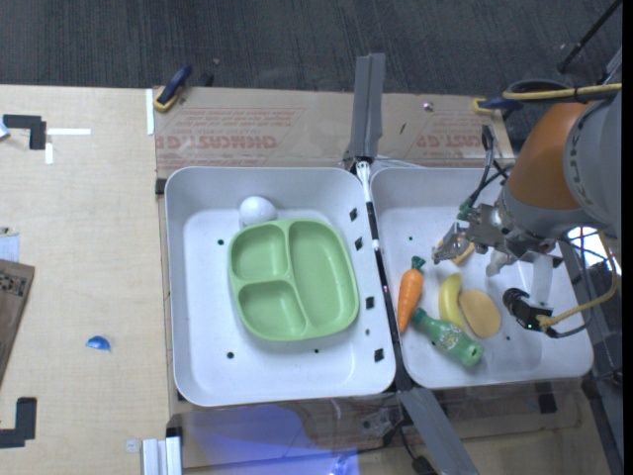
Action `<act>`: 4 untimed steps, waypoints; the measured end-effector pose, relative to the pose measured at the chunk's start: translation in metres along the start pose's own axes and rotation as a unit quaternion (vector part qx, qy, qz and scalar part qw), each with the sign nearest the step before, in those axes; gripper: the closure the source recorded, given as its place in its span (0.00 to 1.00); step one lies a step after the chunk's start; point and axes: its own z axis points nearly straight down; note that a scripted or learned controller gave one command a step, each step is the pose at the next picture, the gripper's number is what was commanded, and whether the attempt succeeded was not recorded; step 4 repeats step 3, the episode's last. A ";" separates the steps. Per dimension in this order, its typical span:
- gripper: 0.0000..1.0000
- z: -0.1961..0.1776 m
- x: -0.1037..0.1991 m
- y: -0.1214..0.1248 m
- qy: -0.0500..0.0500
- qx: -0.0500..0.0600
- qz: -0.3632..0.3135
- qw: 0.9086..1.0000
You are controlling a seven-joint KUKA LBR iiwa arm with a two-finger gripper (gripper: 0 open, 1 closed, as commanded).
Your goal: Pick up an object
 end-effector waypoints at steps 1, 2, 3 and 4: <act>0.00 0.014 0.002 -0.041 0.001 0.000 -0.096 0.995; 1.00 0.005 0.001 -0.041 0.000 0.000 -0.094 0.996; 1.00 -0.146 0.058 -0.043 0.000 -0.001 -0.072 0.997; 1.00 -0.146 0.058 -0.043 0.000 -0.001 -0.072 0.997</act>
